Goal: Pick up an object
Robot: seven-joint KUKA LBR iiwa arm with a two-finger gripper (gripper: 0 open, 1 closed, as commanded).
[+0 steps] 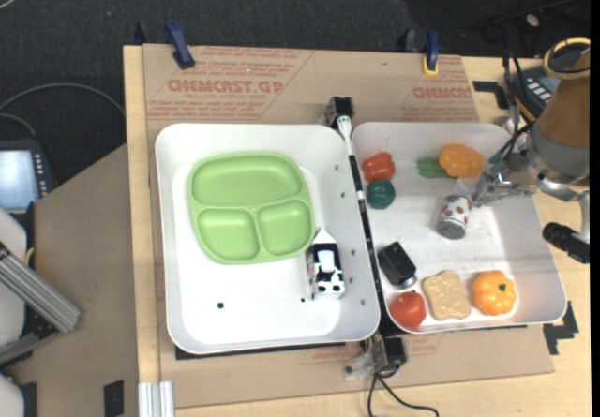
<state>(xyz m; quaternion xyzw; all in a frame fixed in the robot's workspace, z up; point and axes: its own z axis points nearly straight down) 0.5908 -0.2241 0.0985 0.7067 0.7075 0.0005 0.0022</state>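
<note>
The right bin (525, 246) holds several small objects. A small can (454, 216) lies near its middle, and my gripper (489, 186) hangs just up and to the right of it, close to the can's top end. An orange fruit with a green leaf (459, 160) lies just behind the gripper. A red piece (378, 165) and a teal ball (381, 192) sit by the left wall. Along the front lie a black block (397, 262), a tomato (407, 309), a cracker (444, 295) and a small pumpkin (494, 292).
The left bin (187, 312) carries a green divided plate (249, 207) and a black-and-white cow toy (325, 272) near its right wall. The arm's orange band (569, 115) looms over the right bin's far right corner. Clamps (429, 53) sit on the bench's back edge.
</note>
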